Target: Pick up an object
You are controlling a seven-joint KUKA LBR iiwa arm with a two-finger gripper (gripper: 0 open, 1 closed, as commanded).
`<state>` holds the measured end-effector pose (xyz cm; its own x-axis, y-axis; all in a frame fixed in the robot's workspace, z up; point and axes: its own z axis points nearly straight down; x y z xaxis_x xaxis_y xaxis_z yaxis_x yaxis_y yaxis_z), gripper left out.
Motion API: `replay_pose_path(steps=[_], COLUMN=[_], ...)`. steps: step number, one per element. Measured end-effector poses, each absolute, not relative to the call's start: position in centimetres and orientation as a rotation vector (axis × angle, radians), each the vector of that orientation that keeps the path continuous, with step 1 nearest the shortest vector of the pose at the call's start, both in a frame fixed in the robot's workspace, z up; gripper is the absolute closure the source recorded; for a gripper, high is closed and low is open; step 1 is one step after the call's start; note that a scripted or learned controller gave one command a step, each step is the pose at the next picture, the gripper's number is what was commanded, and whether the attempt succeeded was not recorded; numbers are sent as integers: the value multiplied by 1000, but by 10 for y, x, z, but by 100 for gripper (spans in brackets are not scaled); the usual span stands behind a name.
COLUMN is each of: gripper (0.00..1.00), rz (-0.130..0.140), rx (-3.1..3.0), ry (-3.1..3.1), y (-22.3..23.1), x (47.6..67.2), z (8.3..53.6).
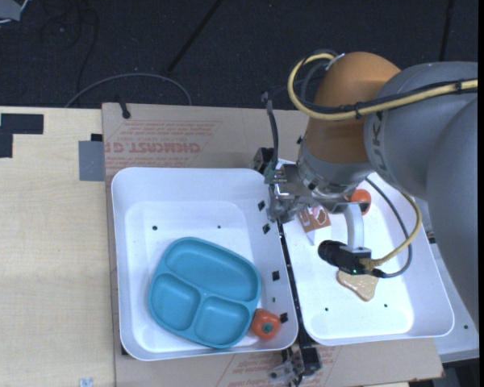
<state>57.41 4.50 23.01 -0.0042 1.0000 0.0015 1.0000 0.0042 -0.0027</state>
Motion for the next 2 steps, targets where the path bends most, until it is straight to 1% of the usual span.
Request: replay_pose_path(steps=[1,2], gripper=[100,0], rz=[3,5], rx=[-2215,-2217], ry=[-2224,-2224], y=[91,89], x=[583,583], z=[221,222])
